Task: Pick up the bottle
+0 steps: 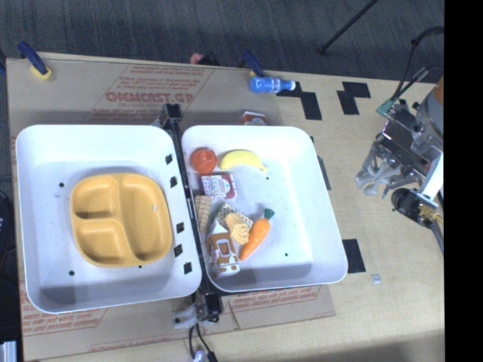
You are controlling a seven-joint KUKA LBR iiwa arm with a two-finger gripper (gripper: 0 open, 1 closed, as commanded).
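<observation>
The left bin point(30, 202) holds a yellow divided tray point(121, 219), lying flat near its middle. Just right of that bin, the right bin point(321, 225) carries a cluster along its left side: a red tomato point(203, 159) at the top with a yellow banana point(241, 159) beside it, a dark red packet point(218, 185) below them, and lower still an orange carrot point(256, 235) lying tilted beside a small brown-and-white carton point(223, 253). The bottle point(266, 85), blue with a paler end, lies on its side on the surface point(377, 292) beyond the right bin's far rim, outside both bins. Well right of that bin, the hand point(381, 176) hovers over the bare surface; its fingers look spread and hold nothing, though the detail is blurred.
</observation>
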